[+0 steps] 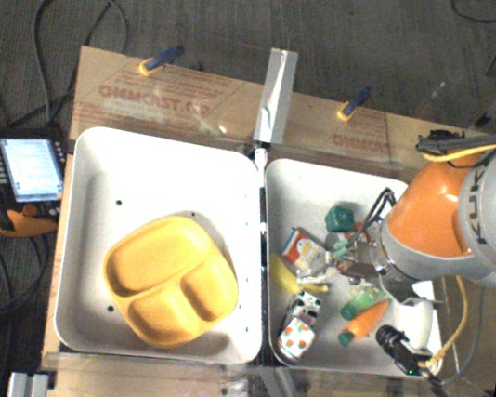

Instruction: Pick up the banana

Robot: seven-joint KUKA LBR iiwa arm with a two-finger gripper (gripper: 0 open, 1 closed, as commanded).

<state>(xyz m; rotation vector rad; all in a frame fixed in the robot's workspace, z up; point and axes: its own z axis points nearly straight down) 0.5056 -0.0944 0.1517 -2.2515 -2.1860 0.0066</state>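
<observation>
The banana (285,272) lies mostly hidden under the gripper (343,261) and clutter at centre right. The arm (470,221) is cut off by the right edge.

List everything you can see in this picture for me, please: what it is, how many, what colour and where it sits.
Bins: two, white, side by side on the bench.
Divided tray: one, yellow, in the left bin.
Banana: one, yellow, right bin, near its left wall, partly hidden.
Carrot: one, orange, right bin, below the gripper.
Spotted mug: one, white with coloured dots, right bin's front.
Teal object: one, right bin, toward the back.
Handheld screen: one, lit, left of the bench.
Arm: one, grey and orange, over the right bin.
Gripper: one, above the clutter.
</observation>
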